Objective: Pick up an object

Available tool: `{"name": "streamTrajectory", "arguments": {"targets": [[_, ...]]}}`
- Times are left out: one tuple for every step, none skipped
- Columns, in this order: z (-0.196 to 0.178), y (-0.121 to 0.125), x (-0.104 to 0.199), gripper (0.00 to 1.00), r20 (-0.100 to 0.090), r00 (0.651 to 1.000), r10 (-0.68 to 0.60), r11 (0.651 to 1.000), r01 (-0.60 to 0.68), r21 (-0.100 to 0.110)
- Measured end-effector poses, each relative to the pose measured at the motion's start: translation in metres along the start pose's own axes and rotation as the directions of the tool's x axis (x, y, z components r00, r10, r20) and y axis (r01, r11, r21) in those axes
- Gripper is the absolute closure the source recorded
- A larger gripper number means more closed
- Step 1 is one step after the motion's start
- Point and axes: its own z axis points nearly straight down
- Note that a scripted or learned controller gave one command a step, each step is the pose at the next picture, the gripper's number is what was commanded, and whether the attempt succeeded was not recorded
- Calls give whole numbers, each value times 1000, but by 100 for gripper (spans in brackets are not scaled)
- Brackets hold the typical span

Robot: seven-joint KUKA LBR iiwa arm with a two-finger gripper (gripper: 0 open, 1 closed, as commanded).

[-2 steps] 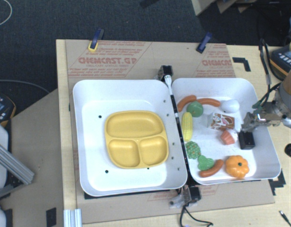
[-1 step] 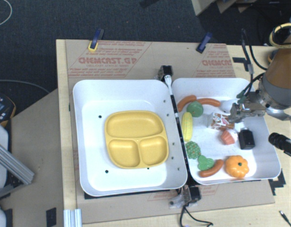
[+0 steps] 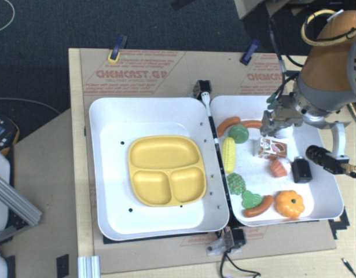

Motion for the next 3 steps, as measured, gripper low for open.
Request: {"name": "streamTrajectory", "arguments": {"targets": [[10, 45, 42, 100, 0, 1000, 1, 1000, -1, 1], [-3, 65, 46, 100, 1, 1000, 5, 1000, -5, 0], [-3, 58, 57, 100, 0, 1000, 6, 1000, -6, 7]]}}
